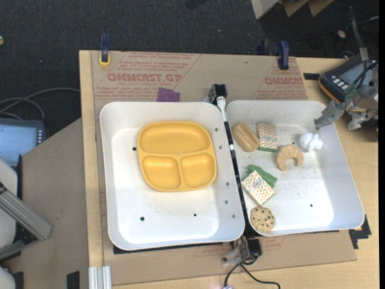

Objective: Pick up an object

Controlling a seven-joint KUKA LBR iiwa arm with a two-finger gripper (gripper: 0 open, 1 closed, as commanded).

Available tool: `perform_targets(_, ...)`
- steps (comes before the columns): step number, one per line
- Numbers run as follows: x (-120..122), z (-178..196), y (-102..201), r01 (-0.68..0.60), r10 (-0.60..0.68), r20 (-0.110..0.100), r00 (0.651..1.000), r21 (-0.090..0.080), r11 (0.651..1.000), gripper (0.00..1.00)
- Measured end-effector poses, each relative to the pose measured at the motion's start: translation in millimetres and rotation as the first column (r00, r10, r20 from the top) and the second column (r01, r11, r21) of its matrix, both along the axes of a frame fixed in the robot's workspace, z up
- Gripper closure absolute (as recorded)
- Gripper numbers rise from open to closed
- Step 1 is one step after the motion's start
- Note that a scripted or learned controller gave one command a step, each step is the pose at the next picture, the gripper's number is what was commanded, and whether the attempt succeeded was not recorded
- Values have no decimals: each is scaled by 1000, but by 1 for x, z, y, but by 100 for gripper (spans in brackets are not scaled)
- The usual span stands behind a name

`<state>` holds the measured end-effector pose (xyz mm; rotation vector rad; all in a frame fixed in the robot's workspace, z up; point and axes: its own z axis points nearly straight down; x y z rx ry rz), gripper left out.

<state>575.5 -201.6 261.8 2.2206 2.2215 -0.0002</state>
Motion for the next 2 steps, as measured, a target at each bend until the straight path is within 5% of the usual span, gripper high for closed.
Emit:
perform_targets(1,-11,-183,-5,0,0,-5,1000,4,1000,0)
perform_targets(2,-8,-166,-6,1,-1,4,1000,-2,1000,100)
